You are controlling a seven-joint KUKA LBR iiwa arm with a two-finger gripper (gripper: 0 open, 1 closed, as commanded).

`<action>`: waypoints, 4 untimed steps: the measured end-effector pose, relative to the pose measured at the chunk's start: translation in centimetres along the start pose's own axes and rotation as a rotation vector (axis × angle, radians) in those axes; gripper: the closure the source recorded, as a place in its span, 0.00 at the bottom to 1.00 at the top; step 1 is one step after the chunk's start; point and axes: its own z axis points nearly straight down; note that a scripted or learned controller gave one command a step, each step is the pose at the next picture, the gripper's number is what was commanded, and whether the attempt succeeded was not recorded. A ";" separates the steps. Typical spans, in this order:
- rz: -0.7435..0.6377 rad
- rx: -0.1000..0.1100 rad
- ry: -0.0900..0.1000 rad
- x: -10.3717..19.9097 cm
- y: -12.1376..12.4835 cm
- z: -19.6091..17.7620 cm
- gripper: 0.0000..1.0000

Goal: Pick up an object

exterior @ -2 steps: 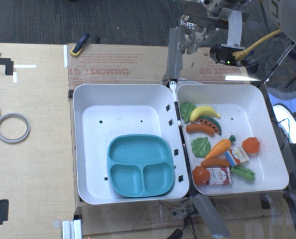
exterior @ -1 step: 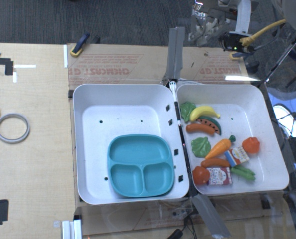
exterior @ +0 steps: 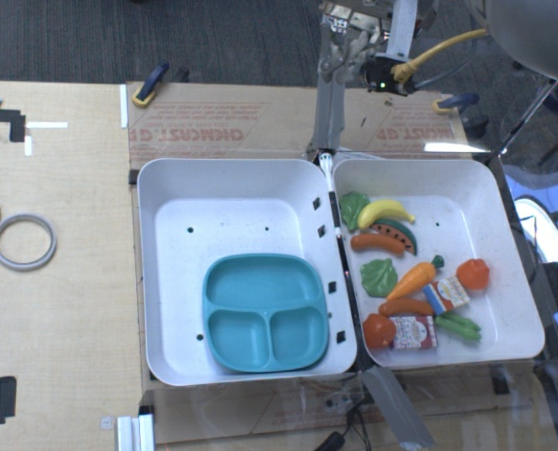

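Gripper (exterior: 329,64) above bins, blurry; grip state unclear, prob. nothing held; arm cut off.

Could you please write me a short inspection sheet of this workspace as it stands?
Surface: two white bins side by side, left bin, right bin.
Job's things: toy foods in right bin, including banana, carrot, tomato.
Clutter: teal divided plate in left bin; tape roll on bench.
Grippers: claw above the bins' far edge, holding nothing visible.
Cables: yellow cable near the wrist.
Surroundings: cardboard sheet, blue clamp.
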 end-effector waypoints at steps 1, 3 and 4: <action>-0.063 0.001 -0.001 -5.6 1.6 0.0 1.00; 0.191 0.000 0.000 -6.1 1.7 0.0 1.00; 0.181 0.002 -0.001 -7.3 2.0 1.0 1.00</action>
